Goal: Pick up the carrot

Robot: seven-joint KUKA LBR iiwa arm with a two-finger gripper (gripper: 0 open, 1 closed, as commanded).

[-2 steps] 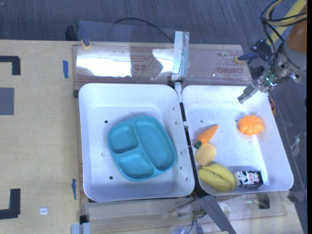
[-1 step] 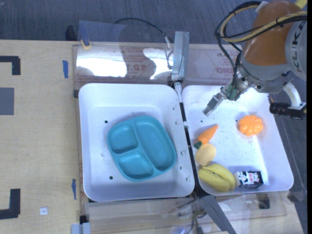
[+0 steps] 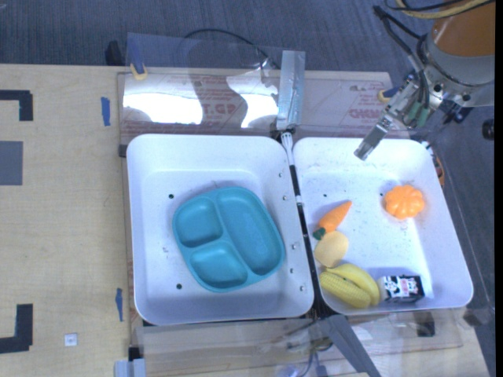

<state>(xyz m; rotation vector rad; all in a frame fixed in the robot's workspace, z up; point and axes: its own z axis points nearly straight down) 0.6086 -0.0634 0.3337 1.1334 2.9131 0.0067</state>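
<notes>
Gripper point(image 3: 368, 148): above right bin's point(image 3: 452, 234) far edge, finger state cannot tell. Carrot point(image 3: 336, 215): lies slanted, near potato point(image 3: 331, 249). Advice: descend across carrot's width, clear of potato.

The carrot point(image 3: 335, 215) is lying with open white floor at its twelve and three o'clock. The yellow potato point(image 3: 331, 249) is crowding it at six o'clock, and the bin divider point(image 3: 295, 187) is standing near at nine o'clock.

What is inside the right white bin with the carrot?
In the right white bin: small orange carrot, orange pumpkin, pale yellow potato-like piece, yellow bananas, small black-and-white carton. Anything beneath them is hidden.
</notes>
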